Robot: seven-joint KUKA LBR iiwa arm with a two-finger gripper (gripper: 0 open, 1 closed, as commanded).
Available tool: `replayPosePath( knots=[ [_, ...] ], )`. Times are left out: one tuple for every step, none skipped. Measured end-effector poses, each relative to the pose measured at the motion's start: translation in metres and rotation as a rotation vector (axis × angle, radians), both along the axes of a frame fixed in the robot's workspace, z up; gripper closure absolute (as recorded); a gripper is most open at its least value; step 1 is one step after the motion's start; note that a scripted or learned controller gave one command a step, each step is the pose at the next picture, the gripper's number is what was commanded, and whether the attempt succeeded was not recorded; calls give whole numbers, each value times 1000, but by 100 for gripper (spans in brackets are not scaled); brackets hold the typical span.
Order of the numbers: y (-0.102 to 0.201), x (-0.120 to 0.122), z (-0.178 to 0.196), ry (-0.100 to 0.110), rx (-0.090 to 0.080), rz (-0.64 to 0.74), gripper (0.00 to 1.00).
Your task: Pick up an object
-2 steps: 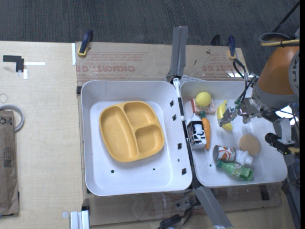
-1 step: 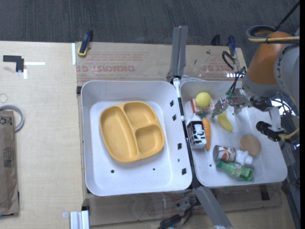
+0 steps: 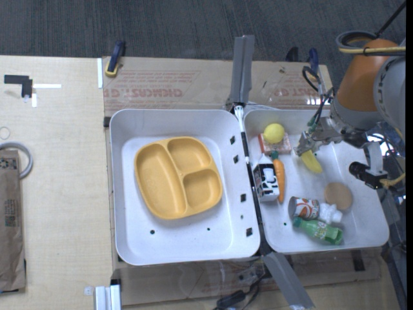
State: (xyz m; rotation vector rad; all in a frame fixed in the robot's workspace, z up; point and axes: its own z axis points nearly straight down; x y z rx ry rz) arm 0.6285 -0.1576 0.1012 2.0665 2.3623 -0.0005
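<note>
From my seat I judge the pick as begun but not finished: the gripper [image 3: 308, 146] is down inside the right bin [image 3: 368, 237], right at a yellow banana-shaped piece [image 3: 312, 161], which lies on the bin floor touching or just under the tool. I cannot tell whether that piece is gripped or merely touched, so I count nothing as lifted yet; closing on it and raising it clear is what seems left. The right bin also holds a yellow ball [image 3: 274, 133] at its far left, a carrot [image 3: 279, 179] beside a black-and-white box [image 3: 266, 181] along the left wall, a small can [image 3: 303, 208], a green bottle [image 3: 319, 230] near the front, and a tan round object [image 3: 338, 195]. The left bin [image 3: 129, 237] holds a yellow divided tray [image 3: 177, 176] with three compartments.
</note>
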Motion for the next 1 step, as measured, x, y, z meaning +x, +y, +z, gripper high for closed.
replayPosePath(
  knots=[
    [73,31,91,1,1,65,100]
  ],
)
